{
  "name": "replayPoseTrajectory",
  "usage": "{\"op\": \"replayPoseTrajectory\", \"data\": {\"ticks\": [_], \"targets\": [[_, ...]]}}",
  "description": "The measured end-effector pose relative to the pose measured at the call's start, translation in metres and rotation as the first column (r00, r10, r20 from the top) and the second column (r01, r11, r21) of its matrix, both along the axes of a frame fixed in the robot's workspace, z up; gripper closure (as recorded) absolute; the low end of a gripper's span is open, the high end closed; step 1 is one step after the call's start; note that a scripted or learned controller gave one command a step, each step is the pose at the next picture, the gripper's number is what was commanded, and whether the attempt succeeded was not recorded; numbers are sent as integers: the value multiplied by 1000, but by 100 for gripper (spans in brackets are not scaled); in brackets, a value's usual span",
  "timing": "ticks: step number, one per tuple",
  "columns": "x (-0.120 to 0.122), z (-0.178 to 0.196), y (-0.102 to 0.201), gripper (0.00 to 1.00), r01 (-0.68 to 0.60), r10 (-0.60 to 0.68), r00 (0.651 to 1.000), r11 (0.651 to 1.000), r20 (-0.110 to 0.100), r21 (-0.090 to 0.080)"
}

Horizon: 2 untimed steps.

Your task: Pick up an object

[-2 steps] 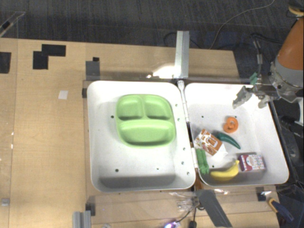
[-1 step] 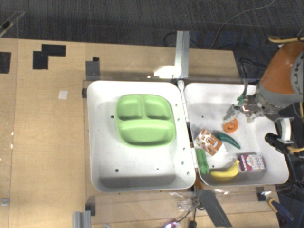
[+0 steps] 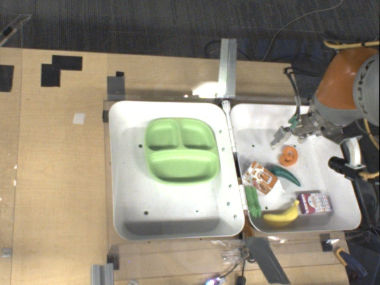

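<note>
Grey arm (image 3: 350, 91) reaching in from right, gripper (image 3: 285, 134) low, empty

The arm (image 3: 350, 91) is cut off by the right edge. The gripper (image 3: 285, 132) is small and blurred. The print on the small carton (image 3: 313, 203) is perhaps too small to read.
</note>
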State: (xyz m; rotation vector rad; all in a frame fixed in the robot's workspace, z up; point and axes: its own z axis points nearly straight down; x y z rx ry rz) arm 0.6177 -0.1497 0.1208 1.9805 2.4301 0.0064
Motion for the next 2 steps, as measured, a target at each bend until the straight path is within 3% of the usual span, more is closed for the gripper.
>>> {"op": "replayPoseTrajectory", "data": {"ticks": [1,2], "targets": [[-48,-29,0,0,5,-5,1000,1000,9,0],[-26,-29,12,0,-37,37,999,999,8,-2]]}}
